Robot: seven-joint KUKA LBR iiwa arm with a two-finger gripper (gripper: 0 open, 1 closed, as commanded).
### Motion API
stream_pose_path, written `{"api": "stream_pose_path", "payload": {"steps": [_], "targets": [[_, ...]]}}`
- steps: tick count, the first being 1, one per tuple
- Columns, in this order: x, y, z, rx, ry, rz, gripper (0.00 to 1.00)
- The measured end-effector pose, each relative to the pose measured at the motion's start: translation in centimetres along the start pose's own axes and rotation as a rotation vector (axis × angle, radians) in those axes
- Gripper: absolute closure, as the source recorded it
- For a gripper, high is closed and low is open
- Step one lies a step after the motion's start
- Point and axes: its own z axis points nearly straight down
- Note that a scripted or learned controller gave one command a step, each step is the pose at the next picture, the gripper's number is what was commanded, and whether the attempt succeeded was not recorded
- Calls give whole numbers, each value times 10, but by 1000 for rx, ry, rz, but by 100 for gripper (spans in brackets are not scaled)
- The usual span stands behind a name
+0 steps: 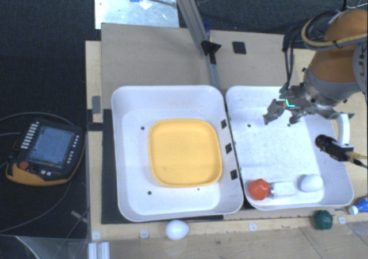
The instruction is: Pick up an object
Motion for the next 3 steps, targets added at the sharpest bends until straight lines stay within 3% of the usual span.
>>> {"api": "stream_pose_path", "payload": {"steps": [1, 3], "targets": [[0, 0, 0, 0, 0, 0, 0], [-4, 12, 110, 4, 0, 1, 0]]}}
